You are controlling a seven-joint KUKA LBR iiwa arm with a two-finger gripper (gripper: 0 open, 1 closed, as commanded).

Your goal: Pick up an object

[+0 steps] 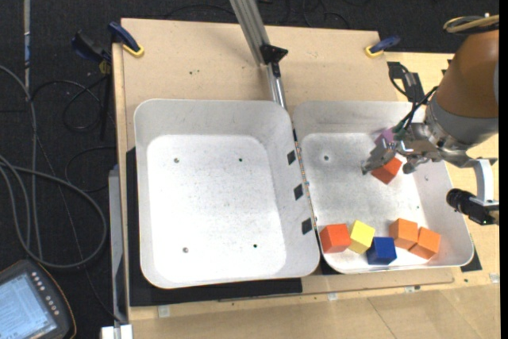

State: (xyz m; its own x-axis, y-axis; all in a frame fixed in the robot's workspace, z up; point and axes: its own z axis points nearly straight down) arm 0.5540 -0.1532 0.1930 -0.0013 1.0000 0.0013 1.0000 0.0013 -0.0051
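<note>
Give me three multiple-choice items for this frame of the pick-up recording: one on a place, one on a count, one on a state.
1. Where are the loose blocks gathered?
A. Along the near edge of the right bin
B. In the middle of the left bin
C. On the bench outside both bins

2. How many blocks lie in that row?
A. Two
B. Five
C. Eight

3. What sits at the gripper?
A. A blue block
B. A yellow block
C. A red-orange block

Answers:
1. A: the orange block, yellow block, blue block and two more orange blocks line the near edge of the right bin.
2. B: five blocks count along that edge.
3. C: the red-orange block sits between the fingers of the gripper.
</note>
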